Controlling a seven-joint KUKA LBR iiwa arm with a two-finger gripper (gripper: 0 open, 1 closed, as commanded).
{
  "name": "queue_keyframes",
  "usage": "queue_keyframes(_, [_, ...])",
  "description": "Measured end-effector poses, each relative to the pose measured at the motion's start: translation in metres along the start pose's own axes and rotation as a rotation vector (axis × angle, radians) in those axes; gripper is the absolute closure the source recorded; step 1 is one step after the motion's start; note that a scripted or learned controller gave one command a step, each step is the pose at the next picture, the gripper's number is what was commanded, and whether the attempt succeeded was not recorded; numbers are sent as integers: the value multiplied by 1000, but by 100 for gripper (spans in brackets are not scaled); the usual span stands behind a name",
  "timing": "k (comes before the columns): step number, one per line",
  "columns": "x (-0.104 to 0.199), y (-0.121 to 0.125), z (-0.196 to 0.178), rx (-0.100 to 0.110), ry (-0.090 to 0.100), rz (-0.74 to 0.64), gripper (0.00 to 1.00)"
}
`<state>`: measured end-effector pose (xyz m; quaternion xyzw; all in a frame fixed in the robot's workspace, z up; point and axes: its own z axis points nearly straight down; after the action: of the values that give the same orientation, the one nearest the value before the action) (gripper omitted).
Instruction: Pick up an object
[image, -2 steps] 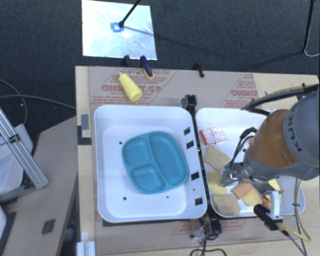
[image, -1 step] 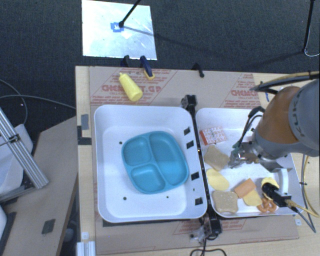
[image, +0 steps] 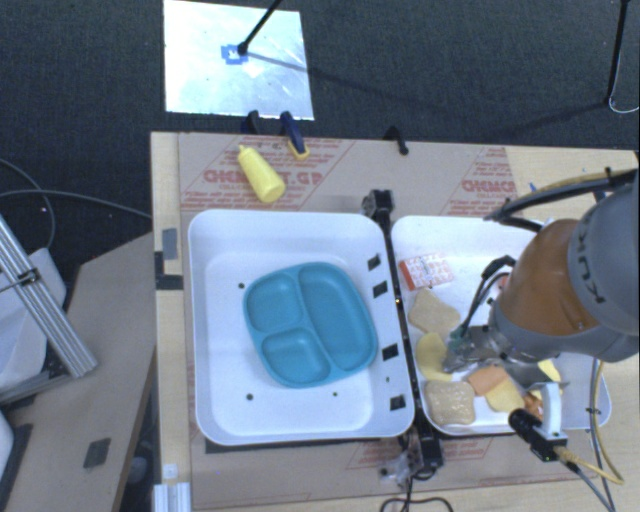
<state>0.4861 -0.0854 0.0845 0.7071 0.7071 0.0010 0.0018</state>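
Food pieces are lying crowded in the right bin (image: 470, 232), and the gripper (image: 456, 352) is reaching down among them from the right. Its tip is sitting right at a pale yellow round slice (image: 432, 352) near the bin's left wall, with a tan bread-like piece (image: 433, 312) just above it and a speckled beige square (image: 451, 402) just below. An orange piece (image: 488, 380) and a yellow wedge (image: 506, 399) are lying beside the arm (image: 560, 290), partly under it. A red and white packet (image: 425, 270) is resting farther up the bin, apart from the cluster.

Whether the gripper is spread or closed cannot be told from this angle, and nothing is visibly caught in it.

For the pick to go well, the gripper is probably needing to settle squarely over one single piece; the yellow slice looks the nearest candidate. Flat, thin pieces lying flush on the floor are likely hard to pinch, so coming straight down and closing across a narrow edge seems wise. Neighbours touching the slice could get dragged along. The left bin (image: 225, 330), holding a blue divided plate (image: 310, 322), is not involved.
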Motion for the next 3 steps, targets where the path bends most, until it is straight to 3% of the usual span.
queue_keyframes(1, [-1, 67, -45, -6, -1, -7, 100])
queue_keyframes(2, [1, 57, -3, -4, -2, -1, 100])
queue_keyframes(3, [0, 69, -4, -3, 1, -4, 100])
